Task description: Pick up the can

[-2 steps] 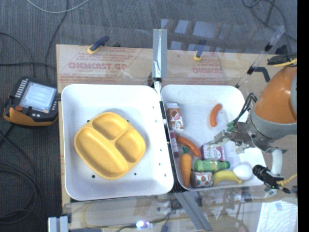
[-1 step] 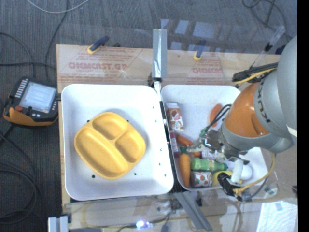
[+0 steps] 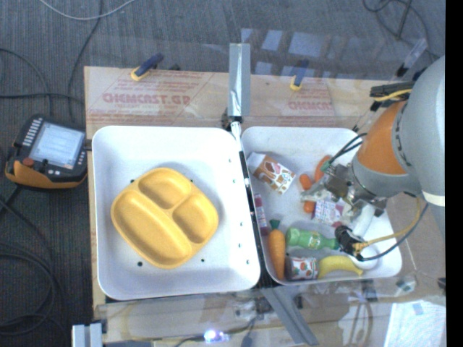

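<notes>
Near the front edge of the right bin (image 3: 394, 262), the can (image 3: 302, 267) lies on its side, long axis left-right, beside the banana (image 3: 340, 265). The fingers (image 3: 335, 194), aperture indeterminable, hover farther back, above the can.

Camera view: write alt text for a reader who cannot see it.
A grey and orange robot arm's gripper hangs over the right white bin, which holds a can, banana, carrot, green bottle and small carton. The left bin holds a yellow divided plate.
</notes>
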